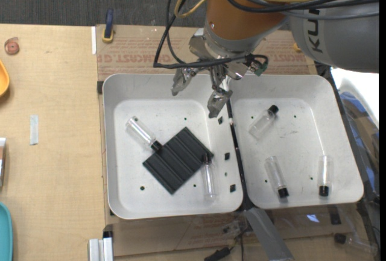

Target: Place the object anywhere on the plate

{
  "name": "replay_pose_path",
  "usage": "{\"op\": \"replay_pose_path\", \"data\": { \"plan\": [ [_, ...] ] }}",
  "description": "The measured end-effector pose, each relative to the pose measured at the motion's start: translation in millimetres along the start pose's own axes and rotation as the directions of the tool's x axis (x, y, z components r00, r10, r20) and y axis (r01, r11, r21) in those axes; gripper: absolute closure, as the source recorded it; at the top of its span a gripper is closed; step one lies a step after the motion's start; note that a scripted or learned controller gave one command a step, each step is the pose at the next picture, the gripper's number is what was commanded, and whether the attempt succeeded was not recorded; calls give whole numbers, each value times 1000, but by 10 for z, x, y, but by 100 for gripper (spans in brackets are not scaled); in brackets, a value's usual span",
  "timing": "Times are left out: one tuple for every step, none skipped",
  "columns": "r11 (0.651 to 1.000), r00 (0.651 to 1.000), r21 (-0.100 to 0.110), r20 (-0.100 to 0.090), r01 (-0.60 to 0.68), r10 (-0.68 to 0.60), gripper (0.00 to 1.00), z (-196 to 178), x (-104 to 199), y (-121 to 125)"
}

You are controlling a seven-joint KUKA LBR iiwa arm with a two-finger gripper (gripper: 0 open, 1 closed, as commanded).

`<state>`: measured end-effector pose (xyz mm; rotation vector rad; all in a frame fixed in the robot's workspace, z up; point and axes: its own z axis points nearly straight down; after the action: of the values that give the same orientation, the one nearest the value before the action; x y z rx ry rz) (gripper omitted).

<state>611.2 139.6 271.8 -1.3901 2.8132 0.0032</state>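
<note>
Two white bins [114, 133] on a wood bench. Gripper [196, 92] hovers at left bin's 12 o'clock, fingers apart, empty. Black ribbed plate [178, 160] sits centre; likely target vial [140, 132] touches its 10 o'clock corner. Descend squarely across vial.

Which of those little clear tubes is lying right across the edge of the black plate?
The tube at the black plate's right corner, in the left bin. Another tube touches the plate's upper-left edge with its cap; the three in the right bin lie away from it.
</note>
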Motion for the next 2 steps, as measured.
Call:
{"op": "replay_pose_path", "data": {
  "plan": [
    [824, 824, 2, 1, -566, 566, 0, 517, -864, 63],
    [1000, 1000, 1, 2, 24, -24, 0, 542, -1001, 151]
  ]
}}
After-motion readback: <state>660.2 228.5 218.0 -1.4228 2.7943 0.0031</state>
